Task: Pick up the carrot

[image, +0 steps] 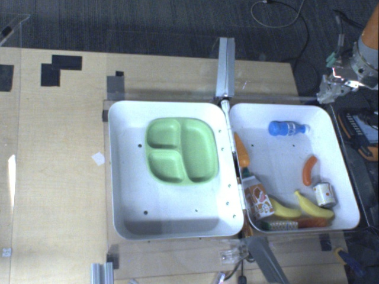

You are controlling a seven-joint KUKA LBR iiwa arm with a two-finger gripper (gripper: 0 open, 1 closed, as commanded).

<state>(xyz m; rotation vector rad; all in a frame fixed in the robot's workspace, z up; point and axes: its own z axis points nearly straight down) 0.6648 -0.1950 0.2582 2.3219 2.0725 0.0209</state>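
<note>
While the gripper (331, 90) hangs outside the right bin (337, 136) (finger state unclear), carrot (241, 151) against its left wall.

2 bins (118, 158), 1 green tray (180, 149), 1 bottle (287, 128), 2 bananas (314, 206), 1 carrot (241, 152), 1 can (324, 194).

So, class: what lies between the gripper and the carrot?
In the camera view, the gripper sits past the right bin's far right corner, the carrot against its left wall. Between them lie the blue bottle and bare bin floor.
</note>
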